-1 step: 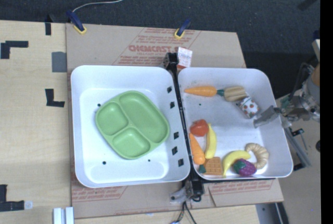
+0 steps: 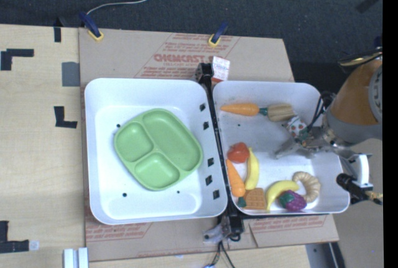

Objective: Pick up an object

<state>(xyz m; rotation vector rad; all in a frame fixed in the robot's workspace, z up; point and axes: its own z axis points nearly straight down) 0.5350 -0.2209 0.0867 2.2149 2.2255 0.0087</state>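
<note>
- The left bin [image 2: 99, 136] holds a green divided plate [image 2: 158, 148], lying flat near its middle, tilted a little against the bin's sides.
- A black divider [image 2: 214, 136] runs where the two bins meet, with a small red-and-white tag [image 2: 219, 68] at its far end.
- The right bin [image 2: 273, 89] holds the toy food.
- Along its left wall lie a red tomato [image 2: 239, 152], an orange carrot [image 2: 235, 178] just nearer than it, and a yellow banana [image 2: 252, 170] touching both on their right.
- A tan waffle-like cracker [image 2: 255, 199] rests at the near-left corner, just beside the carrot's tip.
- At the far side a second carrot [image 2: 240, 109] lies lengthwise, with a tan, cork-like piece [image 2: 280, 112] at its right end.
- Along the near wall a curved yellow banana [image 2: 278, 189] touches a purple-and-green piece [image 2: 291, 201], and a beige ring-shaped pastry [image 2: 308, 185] sits just right of them.
- The gripper [image 2: 287, 147] is low over the bin's bare middle, well apart from the food to its left and nearer than the cork-like piece; its grey fingers [image 2: 281, 150] look pressed together, pinching nothing.
- The grey arm [image 2: 351, 114] with its orange band reaches in from the right edge.
</note>
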